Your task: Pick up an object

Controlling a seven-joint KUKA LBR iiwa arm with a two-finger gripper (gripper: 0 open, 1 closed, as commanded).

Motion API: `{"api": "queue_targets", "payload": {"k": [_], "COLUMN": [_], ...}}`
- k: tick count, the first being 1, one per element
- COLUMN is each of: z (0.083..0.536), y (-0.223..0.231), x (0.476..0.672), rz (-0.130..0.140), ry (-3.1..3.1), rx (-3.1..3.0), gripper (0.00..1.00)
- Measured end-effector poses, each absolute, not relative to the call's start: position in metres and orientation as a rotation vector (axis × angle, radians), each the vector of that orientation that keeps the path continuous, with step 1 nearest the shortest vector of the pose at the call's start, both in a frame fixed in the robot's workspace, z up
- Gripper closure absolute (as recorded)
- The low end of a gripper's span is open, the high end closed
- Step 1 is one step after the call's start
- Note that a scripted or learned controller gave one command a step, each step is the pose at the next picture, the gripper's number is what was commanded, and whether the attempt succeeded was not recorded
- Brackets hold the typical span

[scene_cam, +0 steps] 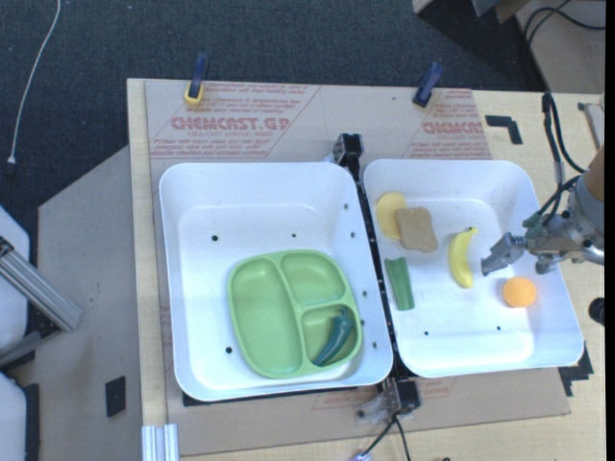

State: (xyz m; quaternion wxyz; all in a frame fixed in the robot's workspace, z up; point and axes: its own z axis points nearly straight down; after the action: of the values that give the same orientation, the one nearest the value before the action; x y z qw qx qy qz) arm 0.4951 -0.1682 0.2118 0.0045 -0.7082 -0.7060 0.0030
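In the right bin [480, 349] lie a yellow banana [463, 257], an orange ball [520, 292], a green bar [400, 283], a tan square piece [416, 229] and a yellow round piece [388, 209]. My gripper [524, 257] reaches in from the right and hovers between the banana and the orange ball, just above the ball. Its fingers are spread open; one grey finger [500, 255] points toward the banana. Nothing sits between them.
The left bin [192, 257] holds a light green divided plate [279, 315] with a dark green pepper [334, 337] in its lower right compartment. A black clamp [348, 147] sits where the bins meet at the back. Cables hang at the right edge.
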Motion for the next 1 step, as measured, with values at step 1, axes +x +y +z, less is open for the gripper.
{"api": "queue_targets", "payload": {"k": [1], "z": [0.2168], "y": [-0.168], "x": [0.4977], "rz": [0.0], "ry": [-2.222], "rx": [-2.222], "gripper": [0.0]}}
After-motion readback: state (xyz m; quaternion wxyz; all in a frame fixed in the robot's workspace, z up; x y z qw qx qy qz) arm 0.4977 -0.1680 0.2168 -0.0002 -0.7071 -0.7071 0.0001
